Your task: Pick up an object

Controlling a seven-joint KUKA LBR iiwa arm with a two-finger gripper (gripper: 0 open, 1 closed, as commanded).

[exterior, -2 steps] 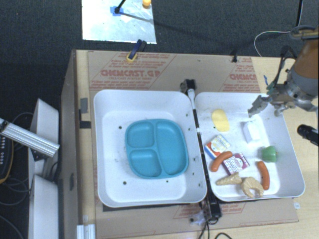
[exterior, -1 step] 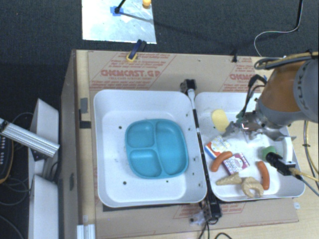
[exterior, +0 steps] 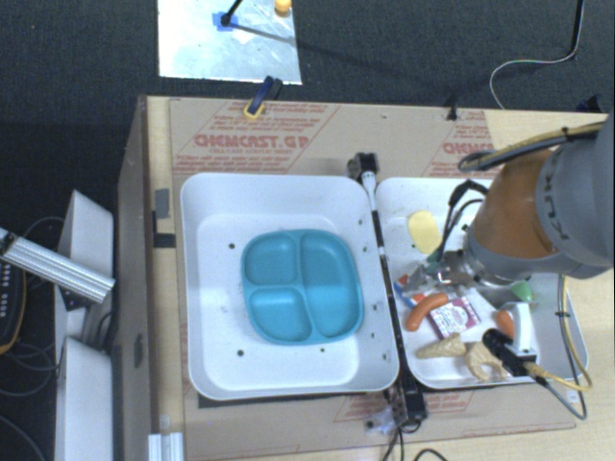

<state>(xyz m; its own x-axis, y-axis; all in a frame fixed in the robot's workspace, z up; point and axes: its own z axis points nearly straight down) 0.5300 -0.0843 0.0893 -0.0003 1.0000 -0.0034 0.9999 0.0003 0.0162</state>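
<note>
My gripper hangs low over the left half of the right bin, with the grey arm and its orange band reaching in from the right. Just below the gripper lies an orange sausage-shaped piece, close to it; whether they touch I cannot tell. A pink and white packet lies to the right of that piece. A pale yellow object rests further back in the same bin. A tan, crumpled object sits near the bin's front wall. A bit of green peeks out beneath the arm.
The left bin holds a blue divided plate. A raised divider runs between the two bins. The arm covers much of the right bin's right side.
</note>
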